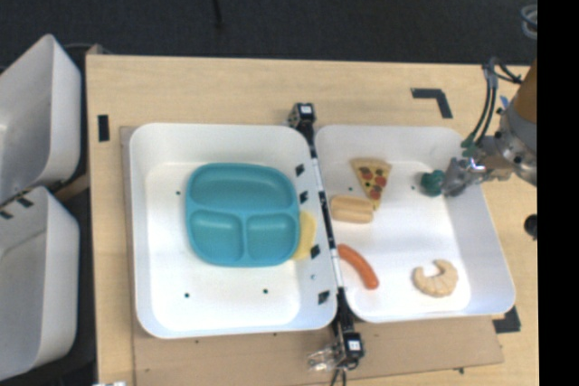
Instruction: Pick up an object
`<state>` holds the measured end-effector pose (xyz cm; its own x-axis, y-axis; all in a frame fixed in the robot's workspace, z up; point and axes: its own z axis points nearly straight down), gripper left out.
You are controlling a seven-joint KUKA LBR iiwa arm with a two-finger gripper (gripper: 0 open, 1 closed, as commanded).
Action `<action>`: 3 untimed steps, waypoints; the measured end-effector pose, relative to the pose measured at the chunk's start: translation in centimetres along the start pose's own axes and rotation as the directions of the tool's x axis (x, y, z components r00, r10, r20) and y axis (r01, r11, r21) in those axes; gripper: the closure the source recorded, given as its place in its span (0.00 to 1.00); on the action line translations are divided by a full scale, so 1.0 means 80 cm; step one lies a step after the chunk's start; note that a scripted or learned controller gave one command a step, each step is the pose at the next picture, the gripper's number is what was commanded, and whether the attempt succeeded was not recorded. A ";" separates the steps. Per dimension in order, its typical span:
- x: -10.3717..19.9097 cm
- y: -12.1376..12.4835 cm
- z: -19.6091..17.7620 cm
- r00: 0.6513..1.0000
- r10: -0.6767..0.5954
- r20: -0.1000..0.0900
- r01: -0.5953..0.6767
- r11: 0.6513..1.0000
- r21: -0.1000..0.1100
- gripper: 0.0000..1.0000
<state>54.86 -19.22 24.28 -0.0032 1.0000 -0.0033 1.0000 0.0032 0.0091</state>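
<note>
1. The desk is pale wood and carries two shallow white bins set side by side, with black clips along the seam where they meet.
2. The left bin holds a teal divided plate, lying flat near the bin's middle.
3. A yellow object peeks out from under the plate's right edge, against the seam; it is too hidden to name.
4. The right bin holds several toy foods, all apart from one another.
5. A pizza slice lies in the far left part of that bin, its point turned toward the near side.
6. A bread roll lies just near of the pizza slice, close to the seam.
7. A red sausage lies slantwise in the near left part of the bin.
8. A croissant lies in the near right part, curled with its opening to the far side.
9. A small teal-green object sits in the far right part of the bin, right of the pizza slice.
10. The arm reaches in from the right, and the gripper sits low over the far right part of the bin, just beside the teal-green object.
11. The fingers point left toward that object and appear to touch it; whether they are open, closed or gripping it I cannot tell.
</note>
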 end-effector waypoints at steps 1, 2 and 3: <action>-0.002 0.003 -0.068 1.000 -0.001 0.000 0.001 1.000 0.001 1.00; 0.053 0.026 -0.047 1.000 -0.002 -0.003 0.002 1.000 0.008 1.00; 0.119 0.056 -0.033 1.000 -0.003 -0.003 0.003 1.000 0.007 1.00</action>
<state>59.26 -9.65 26.90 -0.0066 1.0000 -0.0005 1.0000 0.0066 0.0026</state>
